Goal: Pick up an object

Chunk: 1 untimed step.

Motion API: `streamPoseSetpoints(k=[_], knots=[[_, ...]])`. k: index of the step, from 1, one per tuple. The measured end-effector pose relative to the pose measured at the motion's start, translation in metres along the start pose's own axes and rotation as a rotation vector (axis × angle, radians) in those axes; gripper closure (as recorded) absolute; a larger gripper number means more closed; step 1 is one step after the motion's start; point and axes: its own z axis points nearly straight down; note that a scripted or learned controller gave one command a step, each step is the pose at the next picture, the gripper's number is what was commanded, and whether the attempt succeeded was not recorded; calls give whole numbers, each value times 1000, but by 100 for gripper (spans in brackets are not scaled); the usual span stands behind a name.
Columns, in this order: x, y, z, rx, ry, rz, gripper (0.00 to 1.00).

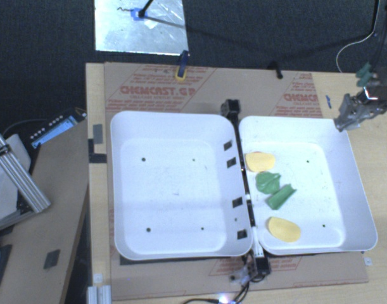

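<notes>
The right bin (pixel 332 170) holds a yellow piece with a red edge (pixel 260 162) near its left wall. Below it lie two green pieces, one (pixel 267 182) above the other (pixel 281 197). A second yellow piece (pixel 284 229) rests near the bin's front left. My gripper (pixel 346 116) hangs at the bin's far right corner, above the rim and well away from all the pieces. Nothing shows between its fingers.
The left bin (pixel 174 182) sits beside the right one, joined by black clips (pixel 234 163). A shiny metal sheet (pixel 141 18) lies at the back. A metal frame (pixel 16 176) stands at the left edge. A cable (pixel 355 43) runs near the arm.
</notes>
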Motion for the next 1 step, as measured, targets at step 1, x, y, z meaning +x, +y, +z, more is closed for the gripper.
streamPoseSetpoints(k=[1], knots=[[26, -5, -29, 1, 0, 1, 100]])
